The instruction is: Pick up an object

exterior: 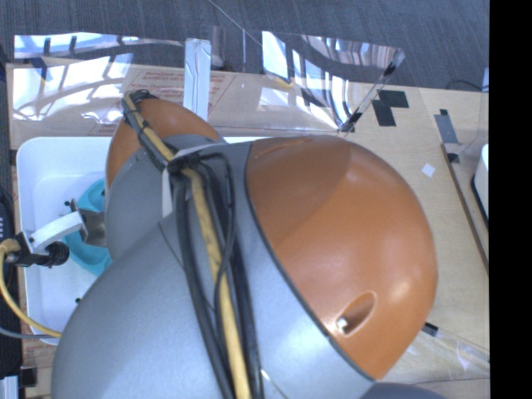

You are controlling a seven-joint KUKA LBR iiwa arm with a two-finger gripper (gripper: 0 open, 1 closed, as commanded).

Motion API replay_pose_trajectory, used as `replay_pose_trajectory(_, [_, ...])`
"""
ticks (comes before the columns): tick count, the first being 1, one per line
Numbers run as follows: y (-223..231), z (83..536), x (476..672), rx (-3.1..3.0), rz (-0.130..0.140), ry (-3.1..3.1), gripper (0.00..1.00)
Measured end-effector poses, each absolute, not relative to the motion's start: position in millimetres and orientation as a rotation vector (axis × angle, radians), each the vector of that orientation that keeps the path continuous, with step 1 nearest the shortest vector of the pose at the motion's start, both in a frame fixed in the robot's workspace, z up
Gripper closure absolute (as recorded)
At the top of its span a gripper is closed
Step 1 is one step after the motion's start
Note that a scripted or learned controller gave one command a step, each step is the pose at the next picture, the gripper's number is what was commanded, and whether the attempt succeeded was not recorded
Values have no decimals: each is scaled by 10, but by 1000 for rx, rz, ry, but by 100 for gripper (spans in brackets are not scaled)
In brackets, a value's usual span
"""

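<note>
Peeking out from under the arm (pixel 274 264) in the left white bin (pixel 37 214), the teal object (pixel 91 252) looks light, rigid plastic, best pinched across a narrow edge; the gripper's state cannot be told.

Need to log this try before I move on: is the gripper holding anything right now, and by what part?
Cannot be told. The arm covers most of the white bin; beside it, part of a teal object shows, with no visible grasp.
</note>
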State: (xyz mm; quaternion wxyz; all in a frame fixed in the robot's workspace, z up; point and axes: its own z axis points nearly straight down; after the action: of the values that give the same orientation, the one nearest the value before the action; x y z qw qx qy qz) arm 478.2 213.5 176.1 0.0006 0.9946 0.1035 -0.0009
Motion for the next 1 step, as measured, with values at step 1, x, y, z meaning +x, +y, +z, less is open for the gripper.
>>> replay_pose_trajectory(1, [1204, 1742, 4753, 3105, -13, 482, 100])
